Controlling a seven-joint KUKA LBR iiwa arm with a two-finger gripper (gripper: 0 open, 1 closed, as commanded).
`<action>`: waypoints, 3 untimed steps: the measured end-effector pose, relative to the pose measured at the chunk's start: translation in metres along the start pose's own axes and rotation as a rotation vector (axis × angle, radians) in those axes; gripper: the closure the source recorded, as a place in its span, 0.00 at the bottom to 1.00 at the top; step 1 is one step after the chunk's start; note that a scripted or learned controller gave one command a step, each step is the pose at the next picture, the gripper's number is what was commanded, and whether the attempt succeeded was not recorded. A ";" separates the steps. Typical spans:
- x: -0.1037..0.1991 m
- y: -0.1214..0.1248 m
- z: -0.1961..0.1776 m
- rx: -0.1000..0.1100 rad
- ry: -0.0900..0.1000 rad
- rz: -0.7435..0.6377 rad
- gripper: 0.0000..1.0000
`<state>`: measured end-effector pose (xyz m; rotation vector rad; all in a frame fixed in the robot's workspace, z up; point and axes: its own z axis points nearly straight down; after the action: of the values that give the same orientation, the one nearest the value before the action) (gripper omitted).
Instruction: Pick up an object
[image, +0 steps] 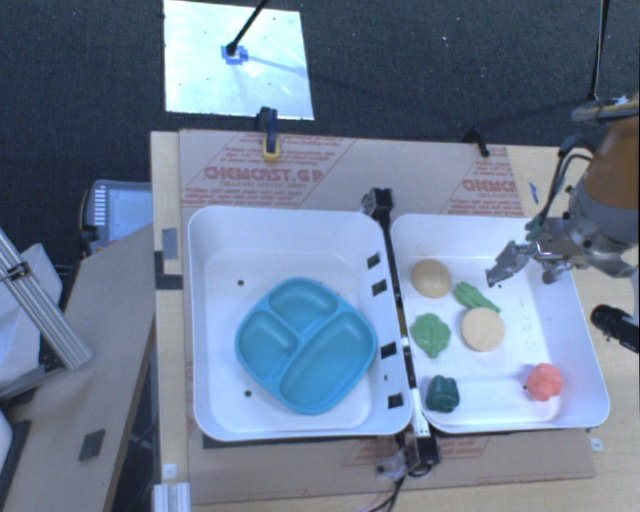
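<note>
Nearest the front rim of the right bin (585, 415) I see a dark green piece (442, 394) and a pink-red one (544, 381), both loose and well apart, easy candidates. Further back, a tan disc (482, 329), a leafy green piece (431, 334), a small green one (475, 296) and a beige ball (431, 278) cluster, so a grab there risks nudging neighbours. Left bin (215, 235) just carries a blue divided plate (305, 344). Gripper (527, 264) hangs over the right bin's far side, fingers spread, holding nothing.
</note>
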<state>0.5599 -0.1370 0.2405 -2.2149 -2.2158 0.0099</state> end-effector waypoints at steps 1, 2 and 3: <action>0.000 0.002 -0.006 -0.011 -0.002 -0.003 0.00; -0.004 0.009 0.053 -0.008 -0.001 -0.001 0.00; -0.004 0.001 0.099 -0.008 -0.001 -0.001 0.00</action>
<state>0.5599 -0.1410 0.1413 -2.2186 -2.2210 0.0024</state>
